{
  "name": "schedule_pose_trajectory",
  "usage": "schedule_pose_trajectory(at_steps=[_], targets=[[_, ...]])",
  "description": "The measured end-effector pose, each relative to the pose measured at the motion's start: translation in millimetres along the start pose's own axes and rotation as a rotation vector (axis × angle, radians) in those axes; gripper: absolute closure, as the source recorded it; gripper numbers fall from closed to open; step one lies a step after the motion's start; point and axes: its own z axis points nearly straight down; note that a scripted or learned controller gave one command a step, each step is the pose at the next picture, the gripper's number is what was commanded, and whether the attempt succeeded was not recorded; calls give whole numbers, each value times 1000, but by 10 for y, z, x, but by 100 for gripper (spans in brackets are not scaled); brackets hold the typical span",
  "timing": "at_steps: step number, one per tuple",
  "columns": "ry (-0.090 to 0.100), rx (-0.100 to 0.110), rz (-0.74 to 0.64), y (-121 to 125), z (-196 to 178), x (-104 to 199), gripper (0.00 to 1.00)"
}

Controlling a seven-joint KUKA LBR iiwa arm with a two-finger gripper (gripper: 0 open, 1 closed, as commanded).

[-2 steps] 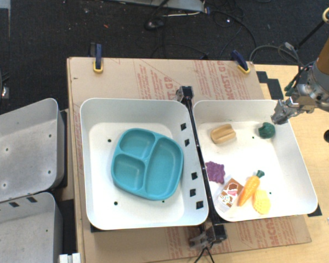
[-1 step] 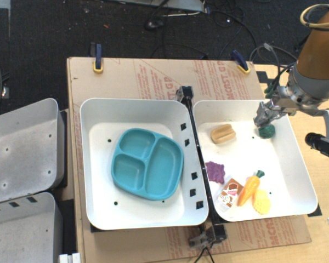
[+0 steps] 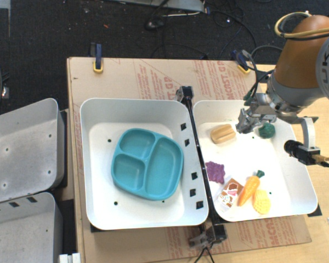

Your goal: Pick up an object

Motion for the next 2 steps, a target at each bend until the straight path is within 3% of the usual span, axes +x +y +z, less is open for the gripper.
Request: schedule_pose_trajectory(at_steps=[2], targets=[[0, -1, -1, -139, -122, 995, 100]])
